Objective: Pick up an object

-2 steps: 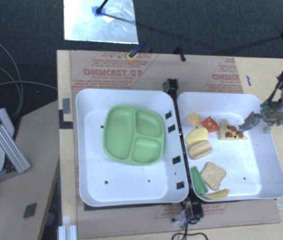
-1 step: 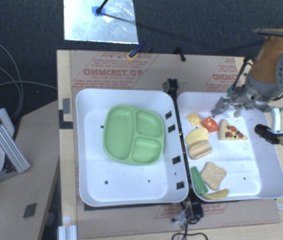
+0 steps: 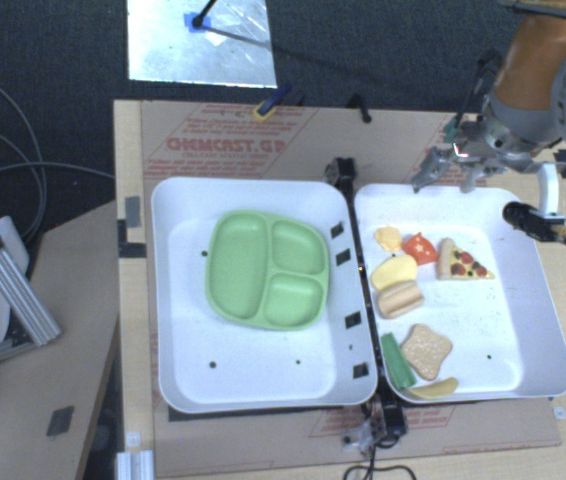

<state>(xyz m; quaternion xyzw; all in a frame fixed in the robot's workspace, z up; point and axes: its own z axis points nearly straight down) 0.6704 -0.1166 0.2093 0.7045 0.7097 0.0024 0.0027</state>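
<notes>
Two shallow white bins sit side by side on a cardboard-covered worktop [image 3: 233, 138], seen from above at a slant. The left bin [image 3: 178, 268] holds a single item — a pale green divided plate [image 3: 267, 269] with three compartments, lying flat near the bin's middle.

The right bin [image 3: 528, 328] holds a cluster of toy foods, all toward its left half. Nearest the far wall lies a small yellow piece [image 3: 388, 238], with a red piece [image 3: 420, 249] just beside it on the right. Farther right is a pizza slice [image 3: 461, 262], its crust end toward the divider. Below the red piece sit a yellow wedge [image 3: 394, 271] and, touching it, a tan bun-like roll [image 3: 400, 298]. Closer to the near wall are a slice of toast [image 3: 426, 351], a green strip [image 3: 396, 361] along the divider, and a yellow banana-like piece [image 3: 431, 389] against the near rim.

The arm [image 3: 548, 53] enters from the right, its orange band above the wrist. The hand [image 3: 450, 173] hovers over the far rim of the right bin, above and apart from every toy food; two dark fingers point down and look spread apart, with nothing between them. A black cylindrical fitting [image 3: 528, 218] projects over the bin's right rim.

Beyond the worktop a shiny metal sheet [image 3: 203, 28] lies on the dark floor, and cables [image 3: 23, 178] curve at the left.
</notes>
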